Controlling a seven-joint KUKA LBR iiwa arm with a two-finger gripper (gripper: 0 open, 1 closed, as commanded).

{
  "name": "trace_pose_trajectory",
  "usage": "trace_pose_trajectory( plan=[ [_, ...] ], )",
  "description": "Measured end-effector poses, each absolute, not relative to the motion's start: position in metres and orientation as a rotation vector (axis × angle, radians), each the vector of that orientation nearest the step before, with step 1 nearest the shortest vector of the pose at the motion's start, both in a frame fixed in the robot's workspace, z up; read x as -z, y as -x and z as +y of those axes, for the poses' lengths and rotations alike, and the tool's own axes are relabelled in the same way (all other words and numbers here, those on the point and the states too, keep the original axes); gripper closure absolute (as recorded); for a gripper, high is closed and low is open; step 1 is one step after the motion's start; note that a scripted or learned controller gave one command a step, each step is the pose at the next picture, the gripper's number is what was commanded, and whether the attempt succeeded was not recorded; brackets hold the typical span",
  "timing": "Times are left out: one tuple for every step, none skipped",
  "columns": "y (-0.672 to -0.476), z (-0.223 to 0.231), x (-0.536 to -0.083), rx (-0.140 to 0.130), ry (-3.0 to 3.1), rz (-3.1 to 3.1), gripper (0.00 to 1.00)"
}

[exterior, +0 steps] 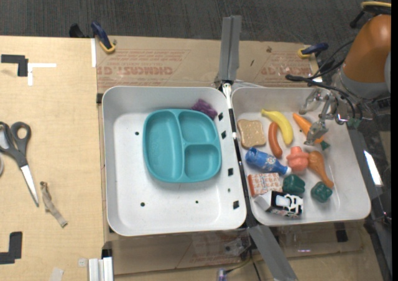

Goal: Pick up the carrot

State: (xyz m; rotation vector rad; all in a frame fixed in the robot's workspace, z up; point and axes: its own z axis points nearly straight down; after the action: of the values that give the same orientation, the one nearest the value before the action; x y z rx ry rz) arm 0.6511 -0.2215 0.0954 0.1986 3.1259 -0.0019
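Lying aslant, carrot (302,123), long axis upper-left to lower-right.

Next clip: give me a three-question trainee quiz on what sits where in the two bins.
1. True or false: the teal three-compartment plastic plate lies in the right white bin.
2. Which item lies directly beside the yellow toy banana: (a) the orange-red toy sausage, (b) the steel scissors?
3. The tool is above which orange item?

Key: 1 false, it lies in the left white bin. 2 a. 3 the orange toy carrot.
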Motion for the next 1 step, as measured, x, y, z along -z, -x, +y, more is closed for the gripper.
trace_pose_trajectory(
  plan=[
    [-0.6538, -0.2188, -0.1076, -0.001, -0.192, 3.12, 1.0]
  ],
)
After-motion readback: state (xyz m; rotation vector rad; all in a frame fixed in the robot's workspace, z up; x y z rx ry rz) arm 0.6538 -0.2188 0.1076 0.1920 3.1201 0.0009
